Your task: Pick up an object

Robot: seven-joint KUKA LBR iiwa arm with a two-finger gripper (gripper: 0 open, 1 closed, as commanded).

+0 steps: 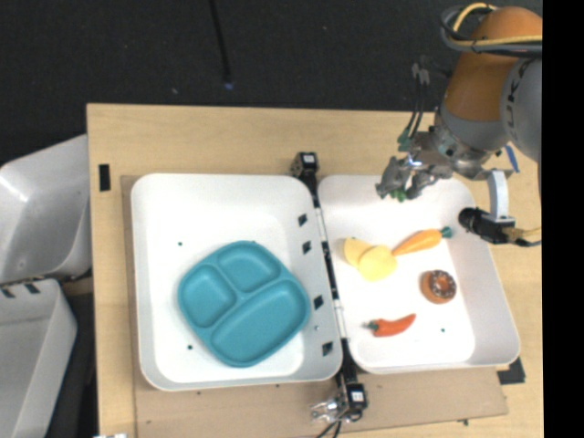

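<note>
Grey metal marks the end effector [399, 188], which hangs over the upper left corner of the right bin [484, 336], in the upper right of the frame; whether it is spread or pressed together cannot be told, and nothing shows between its tips. Four small things lie in that bin, one of each: a yellow piece [369, 257] left of centre, an orange carrot [420, 241] touching its right side, a brown doughnut [439, 286] lower right of those, and a red chilli [392, 326] near the bottom. One left bin [164, 208] sits beside it and holds one teal divided plate [242, 303]. Both bins rest on the pale wooden worktop [228, 135].
</note>
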